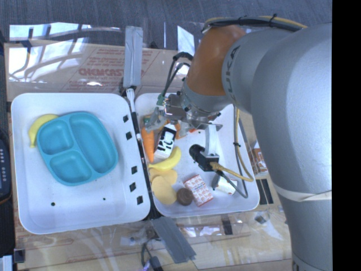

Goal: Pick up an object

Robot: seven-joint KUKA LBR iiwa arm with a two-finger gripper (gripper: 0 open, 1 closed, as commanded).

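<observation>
My gripper [164, 120] reaches down into the left part of the right bin [248, 199], under the orange wrist band. Directly below it lies a black-and-white packet [165, 143]. An orange carrot [148, 144] lies to the gripper's left along the bin wall. A yellow banana [168, 161] lies just beneath the packet. Whether anything sits between the fingers is hidden by the wrist.
Near the right bin's front lie a pale yellow round piece [163, 189], a brown disc [184, 196], a red-and-white carton [198, 189] and a white piece [225, 186]. The left bin [34, 208] holds a blue divided plate [76, 147] with a yellow banana [38, 126] at its left edge.
</observation>
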